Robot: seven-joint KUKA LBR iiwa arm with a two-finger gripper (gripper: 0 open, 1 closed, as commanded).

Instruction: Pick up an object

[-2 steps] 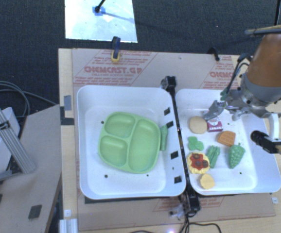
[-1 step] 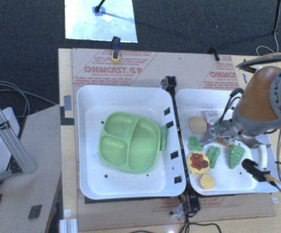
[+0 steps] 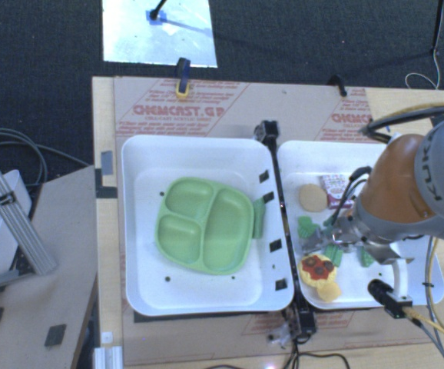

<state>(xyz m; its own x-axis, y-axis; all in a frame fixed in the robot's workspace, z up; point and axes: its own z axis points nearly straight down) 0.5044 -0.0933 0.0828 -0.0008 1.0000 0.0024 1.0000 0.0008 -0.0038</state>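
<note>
Arm point(image 3: 406, 187): nearest the camera, grey with an orange band, reaching in from the right and hanging over the right bin.
Gripper point(image 3: 323, 239): low over the middle of the right bin, pointing left, among the green pieces; whether it is wide, narrow or holding anything I cannot tell, since the wrist hides much of it.
Green pieces point(image 3: 308, 227): several small ones scattered at the gripper's tip and just beside it, mid-bin; which of them touch the gripper cannot be told.
Red-yellow toy point(image 3: 318, 268): just below the gripper, near the bin's front left corner, apart from the gripper.
Yellow lump point(image 3: 329, 290): touching the toy's lower edge, by the front wall.
Tan disc point(image 3: 312, 197): above the gripper, toward the bin's back left.
Packet point(image 3: 334, 188): red and white, just right of the disc, partly hidden by the arm.
Right bin point(image 3: 326, 154): white, shallow, holding all the small things.
Left bin point(image 3: 199, 154): white, beside the right one, sharing the black divider.
Tray point(image 3: 205, 224): green, three compartments, flat in the middle of the left bin, well apart from the gripper.
</note>
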